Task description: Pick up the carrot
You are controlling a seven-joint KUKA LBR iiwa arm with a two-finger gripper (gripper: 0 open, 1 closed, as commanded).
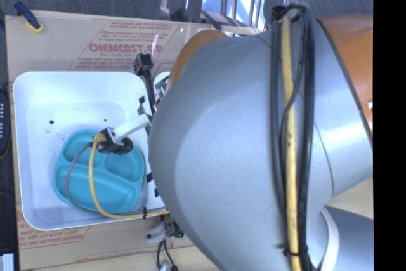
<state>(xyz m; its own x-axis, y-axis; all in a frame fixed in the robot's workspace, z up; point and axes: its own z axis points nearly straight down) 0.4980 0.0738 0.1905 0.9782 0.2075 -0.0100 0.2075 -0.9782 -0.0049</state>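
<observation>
My grey arm point(254, 149) covers most of the view and hides the right bin almost entirely. The gripper point(150, 112) peeks out from under the arm at the right wall of the left bin point(25, 92), and most of it is covered. A blue divided plate point(120, 178) lies in the near half of that bin, to the left of the gripper.
The bins rest on a brown printed cardboard sheet point(108, 41). A blue and yellow clamp point(28, 17) lies at the sheet's far left corner. A small pale round thing point(163, 81) shows at the arm's edge. The left bin's far half is bare white floor.
</observation>
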